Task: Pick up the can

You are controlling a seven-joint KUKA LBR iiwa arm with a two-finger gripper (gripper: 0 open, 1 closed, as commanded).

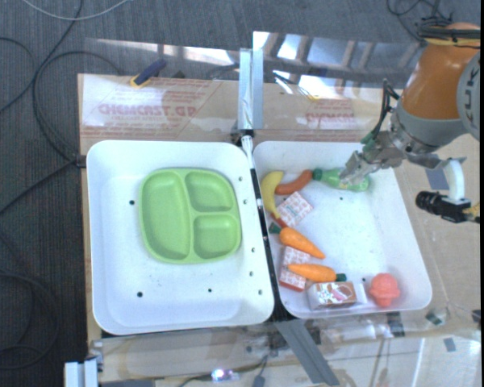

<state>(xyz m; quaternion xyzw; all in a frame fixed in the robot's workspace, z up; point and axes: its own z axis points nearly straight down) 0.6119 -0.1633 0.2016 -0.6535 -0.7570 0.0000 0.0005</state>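
Dark carpet [185, 22], loose cables [32, 79]; cardboard-topped bench [169, 107], two white bins [113, 297].

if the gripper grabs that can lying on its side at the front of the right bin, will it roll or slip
The small red-and-white labelled can lies on its side, so a nudge would probably roll it. The orange carrot touching it and the bin's front wall may check that. Its rounded sides could slip from the fingers.
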